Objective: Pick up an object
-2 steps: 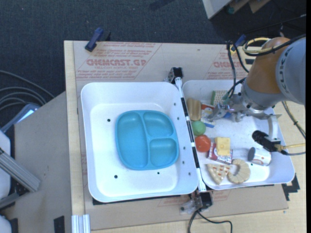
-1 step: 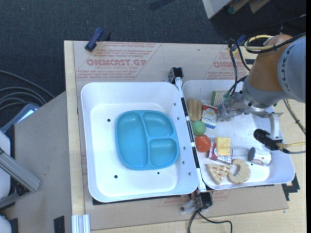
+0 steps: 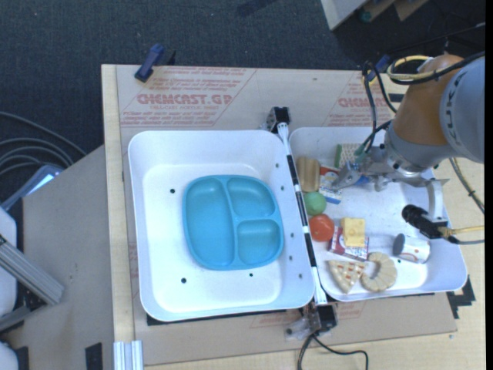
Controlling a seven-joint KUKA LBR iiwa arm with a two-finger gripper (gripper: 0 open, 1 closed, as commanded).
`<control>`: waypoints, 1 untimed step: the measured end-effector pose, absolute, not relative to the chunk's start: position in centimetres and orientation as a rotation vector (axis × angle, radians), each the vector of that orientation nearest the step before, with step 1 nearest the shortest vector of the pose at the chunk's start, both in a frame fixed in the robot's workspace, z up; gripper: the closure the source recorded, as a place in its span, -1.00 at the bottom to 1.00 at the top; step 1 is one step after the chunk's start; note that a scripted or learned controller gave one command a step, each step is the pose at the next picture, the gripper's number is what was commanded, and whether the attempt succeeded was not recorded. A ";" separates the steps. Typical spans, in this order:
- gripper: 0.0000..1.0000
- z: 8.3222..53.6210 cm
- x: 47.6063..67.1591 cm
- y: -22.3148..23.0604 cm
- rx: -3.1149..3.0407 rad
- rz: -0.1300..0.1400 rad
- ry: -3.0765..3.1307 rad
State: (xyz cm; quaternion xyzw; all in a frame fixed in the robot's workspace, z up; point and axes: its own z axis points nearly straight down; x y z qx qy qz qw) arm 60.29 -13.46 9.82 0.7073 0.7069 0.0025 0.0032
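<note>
My gripper [image 3: 360, 173] hangs low over the back of the right bin [image 3: 451, 272], at the end of the grey arm with its orange band [image 3: 420, 108]. It sits right beside a green and white packet [image 3: 348, 156] and a small red, white and blue item [image 3: 331, 185]. The view does not show anything held. Several toy foods also lie in this bin: a tan block [image 3: 308, 173], a green ball [image 3: 314, 203], a red tomato [image 3: 321, 227], a yellow cheese cube [image 3: 353, 230], a pizza slice [image 3: 343, 274], a round biscuit [image 3: 380, 272] and a white can [image 3: 414, 248].
The left bin [image 3: 154, 284] holds a blue divided plate [image 3: 231, 222]. A ridge with black clips [image 3: 293, 191] separates the two bins. A blue clamp [image 3: 149, 62] lies at the board's back left corner. Cables run along the floor at the left.
</note>
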 end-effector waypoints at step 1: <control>-1.00 8.7 64.2 -11.1 2.250 -0.036 2.224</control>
